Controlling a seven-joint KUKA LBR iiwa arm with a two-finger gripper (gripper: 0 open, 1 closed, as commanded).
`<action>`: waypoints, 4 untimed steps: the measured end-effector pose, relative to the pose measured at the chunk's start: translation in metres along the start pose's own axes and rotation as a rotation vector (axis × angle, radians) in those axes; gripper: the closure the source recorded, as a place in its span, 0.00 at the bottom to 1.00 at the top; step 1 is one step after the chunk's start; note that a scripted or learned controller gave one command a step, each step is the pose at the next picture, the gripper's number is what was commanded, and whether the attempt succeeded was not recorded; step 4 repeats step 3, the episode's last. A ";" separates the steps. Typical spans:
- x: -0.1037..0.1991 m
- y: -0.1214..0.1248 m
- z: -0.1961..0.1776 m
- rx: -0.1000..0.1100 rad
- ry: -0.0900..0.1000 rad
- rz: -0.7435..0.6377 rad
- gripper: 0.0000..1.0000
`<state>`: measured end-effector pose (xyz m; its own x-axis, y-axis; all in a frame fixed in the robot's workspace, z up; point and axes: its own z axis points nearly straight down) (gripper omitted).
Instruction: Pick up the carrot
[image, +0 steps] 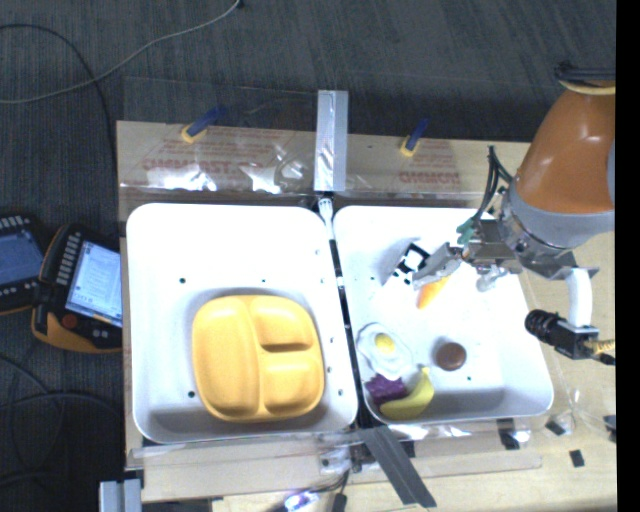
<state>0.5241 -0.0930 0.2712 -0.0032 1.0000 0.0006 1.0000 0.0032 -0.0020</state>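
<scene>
Gripper (437, 272) reaching leftward over right bin (520, 395), carrot (431, 292) at fingertips

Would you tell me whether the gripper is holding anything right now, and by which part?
It cannot be told: the carrot sits right at the gripper, but the view does not show a grip.

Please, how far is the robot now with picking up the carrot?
Done: the gripper has reached into the right bin and is at the carrot. In hand: the orange carrot sits at the gripper's tip, but the view is too small to tell whether it is gripped or lifted off the bin floor. Left: a clear lift. The fried egg, banana and brown piece lie apart, nearer the front.
</scene>
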 end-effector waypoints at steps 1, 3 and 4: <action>-0.065 0.031 0.056 0.001 -0.001 -0.002 0.00; 0.012 0.073 0.088 0.001 -0.001 0.043 0.00; 0.012 0.073 0.088 0.001 -0.001 0.043 0.00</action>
